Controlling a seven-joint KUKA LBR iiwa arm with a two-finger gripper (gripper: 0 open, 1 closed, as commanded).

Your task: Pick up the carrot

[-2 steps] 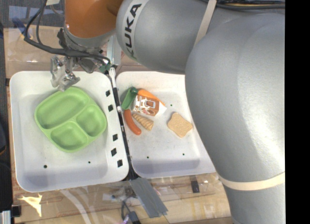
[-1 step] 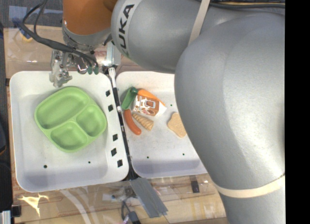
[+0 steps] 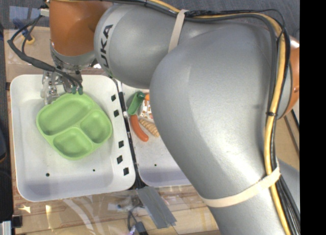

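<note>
- Spanned both bins with the bulky grey, orange-banded arm (image 3: 204, 101).
- Hung the metal two-finger gripper (image 3: 55, 84) at the far rim of the green three-compartment plastic plate (image 3: 74, 124) in the left shallow white bin (image 3: 30, 178); could not tell its grip state.
- Left the small orange carrot (image 3: 139, 129) lying untouched in the right white bin (image 3: 153, 173), by the divider.
- Judged as pre-approach: needed travel right, then descent onto the carrot.

The arm (image 3: 214, 107) wears a smooth, satin grey shell with soft highlights, and its orange band (image 3: 71, 18) looks glossy. The gripper (image 3: 61, 84) is bare shiny metal. Just below it lies a matt green plastic divided plate (image 3: 74, 124), in a smooth white plastic bin (image 3: 30, 178). Right of the gripper, the carrot (image 3: 139, 128) looks slick orange plastic.
</note>
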